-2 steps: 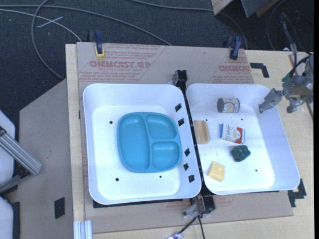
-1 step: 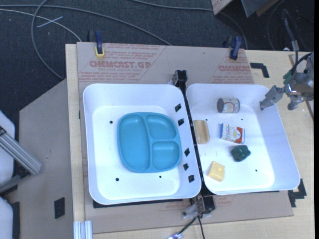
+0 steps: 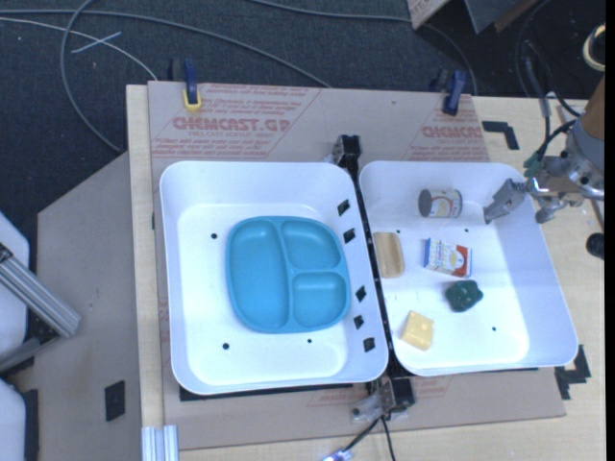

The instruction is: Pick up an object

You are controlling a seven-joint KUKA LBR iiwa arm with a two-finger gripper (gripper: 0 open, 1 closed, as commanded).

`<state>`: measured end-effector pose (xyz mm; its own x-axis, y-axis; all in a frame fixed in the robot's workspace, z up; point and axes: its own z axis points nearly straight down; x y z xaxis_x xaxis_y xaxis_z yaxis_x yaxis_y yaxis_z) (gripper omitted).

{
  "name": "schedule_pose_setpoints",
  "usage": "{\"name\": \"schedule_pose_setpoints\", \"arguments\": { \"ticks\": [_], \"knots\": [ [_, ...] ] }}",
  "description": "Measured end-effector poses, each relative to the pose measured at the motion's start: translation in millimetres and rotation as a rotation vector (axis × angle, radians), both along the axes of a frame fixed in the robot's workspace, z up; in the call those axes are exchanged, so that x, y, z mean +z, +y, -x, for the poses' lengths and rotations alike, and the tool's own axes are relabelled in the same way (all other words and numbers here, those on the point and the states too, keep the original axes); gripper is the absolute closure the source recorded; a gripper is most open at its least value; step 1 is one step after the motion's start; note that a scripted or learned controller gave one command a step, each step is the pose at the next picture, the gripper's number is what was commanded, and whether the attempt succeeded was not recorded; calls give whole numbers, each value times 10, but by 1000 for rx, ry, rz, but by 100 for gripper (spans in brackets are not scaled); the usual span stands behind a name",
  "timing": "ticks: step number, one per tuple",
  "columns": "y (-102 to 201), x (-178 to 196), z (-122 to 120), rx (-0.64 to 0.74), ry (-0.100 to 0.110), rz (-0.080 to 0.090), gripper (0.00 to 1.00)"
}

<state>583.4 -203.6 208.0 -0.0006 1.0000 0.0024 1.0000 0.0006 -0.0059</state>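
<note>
Nothing is lifted yet: the pincer (image 3: 524, 200) hangs spread and empty over the right bin's (image 3: 538, 286) far right edge, near the can (image 3: 440, 203).

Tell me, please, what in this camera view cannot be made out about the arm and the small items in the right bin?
- Arm: mostly cut off by the right edge of the camera view.
- Gripper: blurred, so its state is unclear.
- Small can: label too small to read.
- Red and white packet: print too small to read.
- Dark green item: too small to identify.
</note>
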Motion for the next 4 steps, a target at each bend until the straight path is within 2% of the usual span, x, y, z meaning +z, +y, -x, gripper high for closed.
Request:
{"name": "schedule_pose_setpoints", "arguments": {
  "ticks": [2, 3, 4],
  "knots": [
    [-8, -1074, 64, 0, 1, -1, 0],
    [-17, -926, 42, 1, -7, 2, 100],
    [30, -475, 12, 1, -12, 4, 100]
  ]
}}
